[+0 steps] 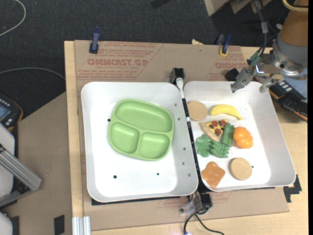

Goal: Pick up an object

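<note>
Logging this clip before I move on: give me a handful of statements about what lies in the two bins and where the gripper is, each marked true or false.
1. The green divided plate lies in the left bin. True.
2. The banana lies in the left bin. False: it lies in the right bin, near the far side of the pile.
3. The gripper is above the far edge of the right bin. True.
4. The gripper holds the orange fruit. False: the fruit lies in the right bin, apart from the gripper.
5. The pizza slice lies on the green divided plate. False: it lies in the right bin beside the green leafy toy.
</note>
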`<state>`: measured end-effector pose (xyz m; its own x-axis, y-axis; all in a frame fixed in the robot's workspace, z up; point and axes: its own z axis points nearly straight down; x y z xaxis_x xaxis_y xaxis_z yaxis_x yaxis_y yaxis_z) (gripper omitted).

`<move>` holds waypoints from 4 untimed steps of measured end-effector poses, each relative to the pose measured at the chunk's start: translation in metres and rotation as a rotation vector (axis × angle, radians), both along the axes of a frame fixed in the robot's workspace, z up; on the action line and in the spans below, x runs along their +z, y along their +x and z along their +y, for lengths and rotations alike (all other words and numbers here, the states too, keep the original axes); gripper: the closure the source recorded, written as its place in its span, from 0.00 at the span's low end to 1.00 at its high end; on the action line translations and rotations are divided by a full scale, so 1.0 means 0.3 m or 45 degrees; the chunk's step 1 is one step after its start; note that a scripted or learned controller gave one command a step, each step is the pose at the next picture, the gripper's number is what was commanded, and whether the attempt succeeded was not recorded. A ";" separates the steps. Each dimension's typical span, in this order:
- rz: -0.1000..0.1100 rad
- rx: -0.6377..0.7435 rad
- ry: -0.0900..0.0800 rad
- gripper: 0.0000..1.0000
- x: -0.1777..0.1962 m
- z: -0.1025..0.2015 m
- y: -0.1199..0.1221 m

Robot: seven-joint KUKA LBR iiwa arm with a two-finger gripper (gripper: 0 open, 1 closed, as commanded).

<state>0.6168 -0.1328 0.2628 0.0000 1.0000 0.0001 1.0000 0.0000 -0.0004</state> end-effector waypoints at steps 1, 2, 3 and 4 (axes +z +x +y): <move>0.000 -0.005 0.006 0.00 -0.605 0.058 -0.192; -0.007 0.009 0.006 0.00 -0.242 0.333 -0.414; -0.003 -0.001 0.000 1.00 -0.226 0.315 -0.409; -0.023 0.011 0.004 1.00 0.232 0.492 -0.391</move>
<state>0.4995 0.0148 0.3324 -0.0086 1.0000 0.0031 0.9998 0.0086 0.0174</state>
